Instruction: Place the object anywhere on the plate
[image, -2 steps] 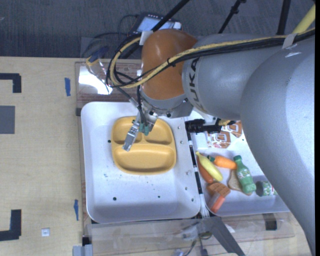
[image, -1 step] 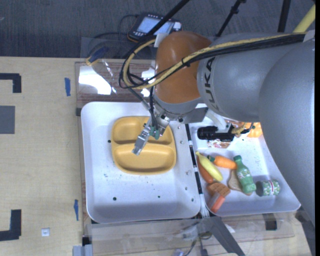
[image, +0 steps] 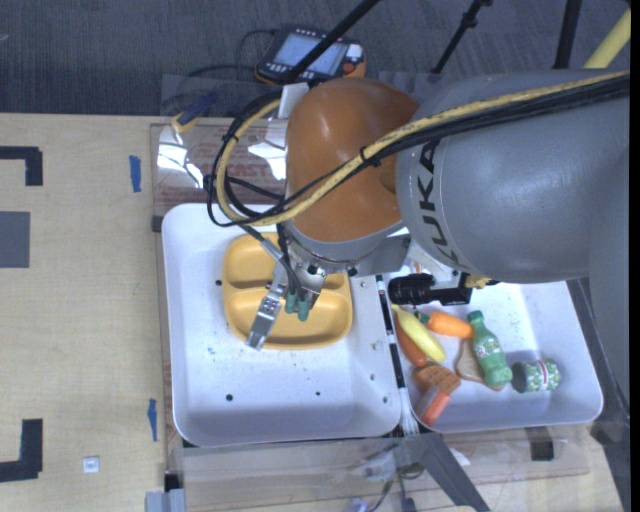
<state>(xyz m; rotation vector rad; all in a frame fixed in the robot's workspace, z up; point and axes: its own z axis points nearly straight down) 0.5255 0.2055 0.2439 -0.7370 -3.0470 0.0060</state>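
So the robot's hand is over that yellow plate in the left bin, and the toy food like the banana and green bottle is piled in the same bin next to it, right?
Not quite. The camera view shows the hand over the yellow plate in the left bin, but the banana and green bottle lie in the right bin, not the same one.

The arm's orange band (image: 345, 165) and grey body (image: 520, 170) cover the yellow divided plate's (image: 245, 270) 1 o'clock corner and the far rims of both white bins (image: 190, 330). The grey body runs off the frame at 3 o'clock. The gripper (image: 285, 310) blurs against the plate, so its fingers' spacing is unreadable.
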